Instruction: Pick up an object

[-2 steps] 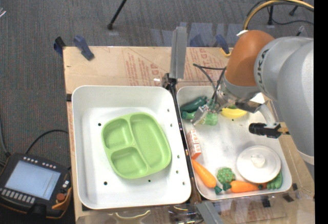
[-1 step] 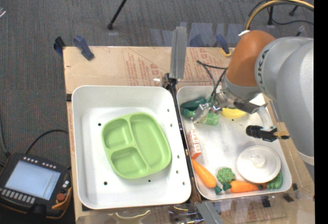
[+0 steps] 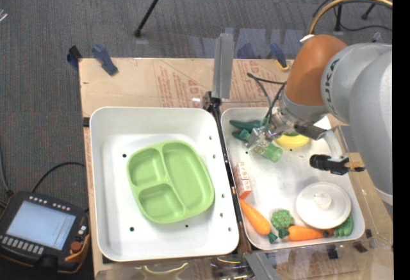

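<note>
Gripper (image 3: pixel 261 138) low in far-left corner of right white bin (image 3: pixel 291 177); whether closed, cannot tell. Light green plastic block (image 3: pixel 273 153) just beside it. Grey arm casing (image 3: pixel 362 90) reads "UKA". Red print on cardboard sheet (image 3: pixel 166 80) illegible.

Yellow item (image 3: pixel 295 141) partly hidden by arm (image 3: pixel 339 83); arm cropped right.

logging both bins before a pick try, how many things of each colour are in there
green: 5 (plate, dark piece, light piece, broccoli, pod)
orange: 2 (left carrot, right carrot)
yellow: 1 (fruit)
white: 1 (round dish)
red and white: 1 (small box)
total: 10
</note>
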`<state>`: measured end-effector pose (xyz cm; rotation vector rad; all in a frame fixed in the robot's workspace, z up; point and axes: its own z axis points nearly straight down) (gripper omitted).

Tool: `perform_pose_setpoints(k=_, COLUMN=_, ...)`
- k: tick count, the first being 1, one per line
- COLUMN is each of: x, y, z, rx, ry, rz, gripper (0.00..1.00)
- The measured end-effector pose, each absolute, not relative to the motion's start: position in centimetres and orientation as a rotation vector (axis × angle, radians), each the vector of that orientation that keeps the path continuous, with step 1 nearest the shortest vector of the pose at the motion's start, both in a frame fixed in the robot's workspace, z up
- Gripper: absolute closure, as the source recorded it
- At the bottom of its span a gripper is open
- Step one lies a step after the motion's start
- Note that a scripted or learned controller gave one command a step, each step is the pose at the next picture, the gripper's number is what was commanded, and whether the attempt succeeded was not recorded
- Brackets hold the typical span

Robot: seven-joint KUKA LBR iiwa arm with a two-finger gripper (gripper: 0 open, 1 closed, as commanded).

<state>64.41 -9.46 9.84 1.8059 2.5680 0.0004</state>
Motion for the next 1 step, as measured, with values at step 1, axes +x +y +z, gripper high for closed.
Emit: perform_pose_setpoints(k=1, x=64.72, y=-6.3, z=21.61, rx=1.869, ry=2.511, rz=0.012, gripper=1.0)
